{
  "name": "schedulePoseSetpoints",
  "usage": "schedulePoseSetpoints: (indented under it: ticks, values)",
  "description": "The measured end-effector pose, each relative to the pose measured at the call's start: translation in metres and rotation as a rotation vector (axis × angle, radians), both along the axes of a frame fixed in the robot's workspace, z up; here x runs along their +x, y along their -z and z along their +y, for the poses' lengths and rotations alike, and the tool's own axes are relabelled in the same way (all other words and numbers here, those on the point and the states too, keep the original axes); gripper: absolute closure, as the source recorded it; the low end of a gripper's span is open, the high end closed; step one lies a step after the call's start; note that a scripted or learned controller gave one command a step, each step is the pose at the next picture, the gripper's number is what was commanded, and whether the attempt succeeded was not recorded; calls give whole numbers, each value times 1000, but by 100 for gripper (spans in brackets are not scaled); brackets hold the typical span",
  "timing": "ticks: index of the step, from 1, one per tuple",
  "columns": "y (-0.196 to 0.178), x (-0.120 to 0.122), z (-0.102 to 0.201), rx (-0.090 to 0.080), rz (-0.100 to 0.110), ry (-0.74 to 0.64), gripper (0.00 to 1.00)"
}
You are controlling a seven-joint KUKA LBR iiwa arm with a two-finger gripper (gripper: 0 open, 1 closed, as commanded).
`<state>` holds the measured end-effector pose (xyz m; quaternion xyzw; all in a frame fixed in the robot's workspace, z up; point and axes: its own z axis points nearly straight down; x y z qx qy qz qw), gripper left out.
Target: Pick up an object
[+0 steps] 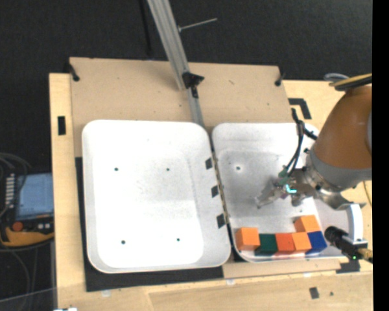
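Several small blocks lie along the near edge of the right bin (246, 141): an orange block (249, 237), a dark green block (268, 243), a red-orange block (285, 241), another orange block (306, 225) and a blue block (316, 240). My gripper (272, 195) hangs over the middle of the right bin, above and behind the row of blocks, pointing left. Nothing shows between its fingers. The arm's orange band and grey wrist cover the bin's right side.
The left bin (149, 193) sits beside the right one, with black clips along the shared edge. A grey metal pole (172, 37) slants in from the top. A blue device and cables lie off the bench at the left.
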<state>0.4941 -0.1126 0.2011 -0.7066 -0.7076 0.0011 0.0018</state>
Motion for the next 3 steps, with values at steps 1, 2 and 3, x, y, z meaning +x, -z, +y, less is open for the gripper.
schedulePoseSetpoints:
  ticks: [1, 2, 3]
  values:
    - [-2, 1, 0, 0, -5, 4, 0]
    - [61, -2, -2, -2, 1, 3, 0]
    - [104, -1, -4, -4, -6, 4, 0]
